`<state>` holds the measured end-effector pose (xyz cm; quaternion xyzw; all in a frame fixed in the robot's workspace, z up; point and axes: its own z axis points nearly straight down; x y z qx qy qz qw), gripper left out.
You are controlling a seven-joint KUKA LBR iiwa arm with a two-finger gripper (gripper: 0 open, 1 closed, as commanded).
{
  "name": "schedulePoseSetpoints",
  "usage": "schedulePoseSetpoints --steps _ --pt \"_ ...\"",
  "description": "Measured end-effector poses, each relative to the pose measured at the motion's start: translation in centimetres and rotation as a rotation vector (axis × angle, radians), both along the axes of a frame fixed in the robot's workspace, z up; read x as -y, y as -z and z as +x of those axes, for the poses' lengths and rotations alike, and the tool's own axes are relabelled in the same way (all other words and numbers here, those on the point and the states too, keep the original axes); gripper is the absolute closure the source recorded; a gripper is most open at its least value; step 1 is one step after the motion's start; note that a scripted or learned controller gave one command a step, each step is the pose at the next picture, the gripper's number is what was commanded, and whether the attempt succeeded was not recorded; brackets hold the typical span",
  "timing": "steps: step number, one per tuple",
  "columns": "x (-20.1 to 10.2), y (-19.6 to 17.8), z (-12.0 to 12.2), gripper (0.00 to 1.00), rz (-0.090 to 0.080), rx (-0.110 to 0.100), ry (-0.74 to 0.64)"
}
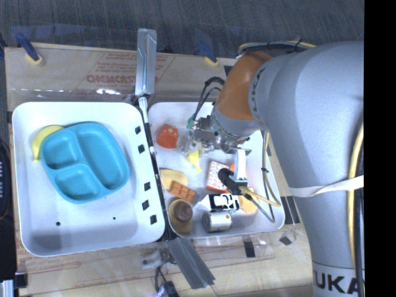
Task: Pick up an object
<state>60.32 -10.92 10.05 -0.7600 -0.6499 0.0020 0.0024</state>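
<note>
1. Two white bins (pixel 25 166) sit on a wooden bench (pixel 80 73); dark carpet (pixel 93 5) runs along the frame's top.
2. The gripper (pixel 198 135) hangs over the right bin's upper part, near an orange block (pixel 167 136).
3. A blue divided plate (pixel 83 159) fills the left bin.

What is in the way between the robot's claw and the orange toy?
Nothing visible lies in the gap. The gripper hangs over the right bin, and the orange toy sits just to its left in the picture, with bare white bin floor between them. A small yellow piece lies nearby, below and off that line.

Dark grey carpet (pixel 93 5), wooden bench (pixel 74 67)
</note>
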Motion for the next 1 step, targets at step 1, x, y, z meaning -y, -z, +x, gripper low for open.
schedulePoseSetpoints --steps 1 --pt "-6.47 -9.45 1.26 1.00 0.001 0.010 0.039"
